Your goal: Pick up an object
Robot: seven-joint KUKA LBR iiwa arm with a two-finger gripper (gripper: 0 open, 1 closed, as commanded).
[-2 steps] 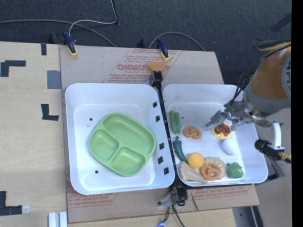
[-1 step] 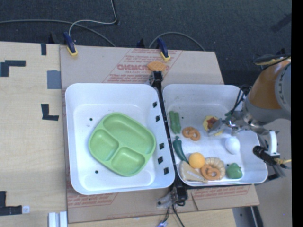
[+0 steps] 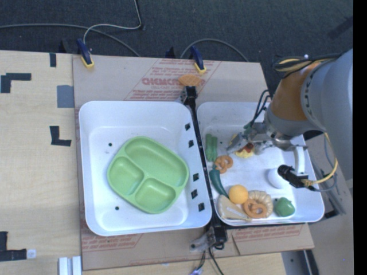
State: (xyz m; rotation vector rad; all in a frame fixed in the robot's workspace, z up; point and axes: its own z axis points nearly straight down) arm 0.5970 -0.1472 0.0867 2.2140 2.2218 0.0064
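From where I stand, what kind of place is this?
Probably a robot test bench in a lab: a grey arm reaches over two white bins, one with a green divided plate, one with toy food, on clamped cardboard.

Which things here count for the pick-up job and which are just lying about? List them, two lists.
For the job: end effector; yellow and red toy beside it; pretzel; orange ball; green pepper; right bin.

Lying about: green divided plate; left bin; blue clamps; cardboard sheet.
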